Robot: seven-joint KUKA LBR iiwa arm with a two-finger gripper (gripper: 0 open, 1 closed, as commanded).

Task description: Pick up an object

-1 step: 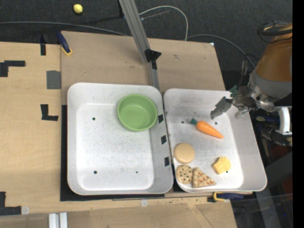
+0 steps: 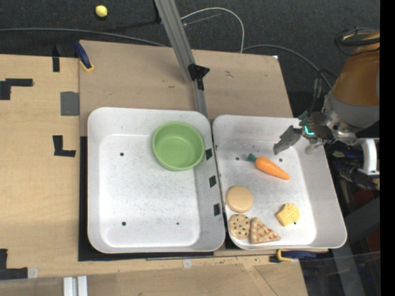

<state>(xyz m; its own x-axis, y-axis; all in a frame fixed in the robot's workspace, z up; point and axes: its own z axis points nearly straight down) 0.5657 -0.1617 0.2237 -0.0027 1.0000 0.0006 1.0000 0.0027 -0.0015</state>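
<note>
From my station both white bins [image 2: 105, 227] look like smooth, slightly glossy plastic, speckled with dark scuffs. The green bowl [image 2: 178, 145] in the left bin reads as matt plastic. The carrot [image 2: 270, 166] has a smooth, shiny plastic skin, while the cookie [image 2: 239, 227] and pizza slice [image 2: 261, 232] look dull and textured. The bench [image 2: 37, 184] beneath appears as bare matt wood board.
</note>
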